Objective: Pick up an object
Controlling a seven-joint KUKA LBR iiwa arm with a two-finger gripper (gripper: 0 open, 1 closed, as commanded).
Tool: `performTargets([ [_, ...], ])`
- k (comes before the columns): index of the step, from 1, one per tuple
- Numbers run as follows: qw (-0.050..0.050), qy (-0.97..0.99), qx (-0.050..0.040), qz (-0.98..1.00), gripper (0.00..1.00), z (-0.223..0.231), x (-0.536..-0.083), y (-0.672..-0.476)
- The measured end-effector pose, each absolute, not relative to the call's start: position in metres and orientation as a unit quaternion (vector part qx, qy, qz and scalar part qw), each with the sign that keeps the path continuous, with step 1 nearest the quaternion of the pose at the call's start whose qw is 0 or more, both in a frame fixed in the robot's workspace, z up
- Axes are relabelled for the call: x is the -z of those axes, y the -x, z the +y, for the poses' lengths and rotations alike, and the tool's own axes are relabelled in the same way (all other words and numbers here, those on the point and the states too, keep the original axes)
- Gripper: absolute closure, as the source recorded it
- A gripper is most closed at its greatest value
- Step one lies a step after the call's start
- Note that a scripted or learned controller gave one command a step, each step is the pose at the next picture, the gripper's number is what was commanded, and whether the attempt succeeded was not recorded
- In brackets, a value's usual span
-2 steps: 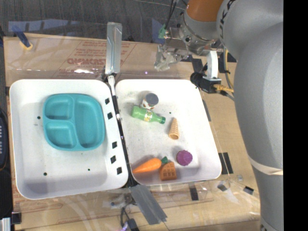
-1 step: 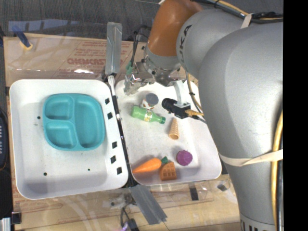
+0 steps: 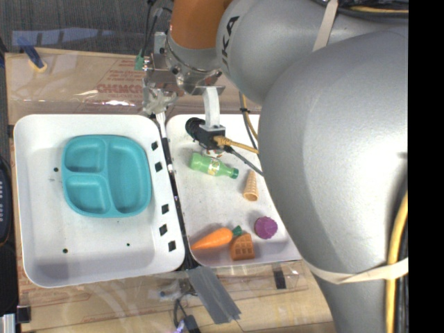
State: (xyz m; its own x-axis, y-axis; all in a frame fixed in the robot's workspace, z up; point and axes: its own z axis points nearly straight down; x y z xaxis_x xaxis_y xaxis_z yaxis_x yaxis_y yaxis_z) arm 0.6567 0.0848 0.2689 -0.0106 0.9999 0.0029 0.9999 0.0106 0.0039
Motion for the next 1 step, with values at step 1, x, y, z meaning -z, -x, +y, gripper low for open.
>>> performTargets([
  [1,-0.003,-0.755,0.0035,0.656,1.00,0.1439,-0.2269,-0.6548],
])
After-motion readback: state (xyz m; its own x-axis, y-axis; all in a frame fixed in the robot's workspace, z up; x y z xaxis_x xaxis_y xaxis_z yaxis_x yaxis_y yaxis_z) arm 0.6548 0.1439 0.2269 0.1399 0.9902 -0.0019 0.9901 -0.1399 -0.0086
